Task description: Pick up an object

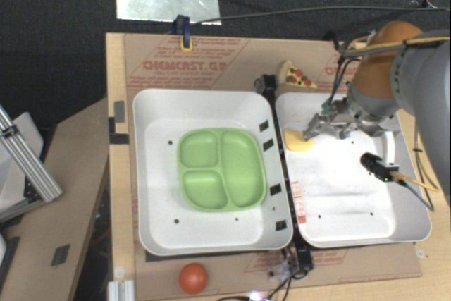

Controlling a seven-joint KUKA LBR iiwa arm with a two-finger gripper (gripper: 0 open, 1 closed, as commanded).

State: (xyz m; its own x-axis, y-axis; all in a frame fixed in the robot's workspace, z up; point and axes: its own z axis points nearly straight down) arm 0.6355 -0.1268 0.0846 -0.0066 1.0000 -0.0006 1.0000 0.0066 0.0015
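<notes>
Brown cardboard (211,60) covers our bench under two white bins. We see a green divided plate (221,168) in the left bin (151,222). Our gripper (314,130) sits low in the right bin (352,218), its tips right at a pale yellow piece (297,141) near that bin's left wall; whether they are parted or closed on it, we cannot tell. A pizza-slice toy (296,75) lies behind the bins, an orange ball (193,278) in front.

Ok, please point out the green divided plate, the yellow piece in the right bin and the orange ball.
Green divided plastic plate (221,169), camera view, centre ridge.
Pale yellow flat piece (299,142), camera view, its middle.
Round orange-red ball (192,278), camera view, its top.
</notes>
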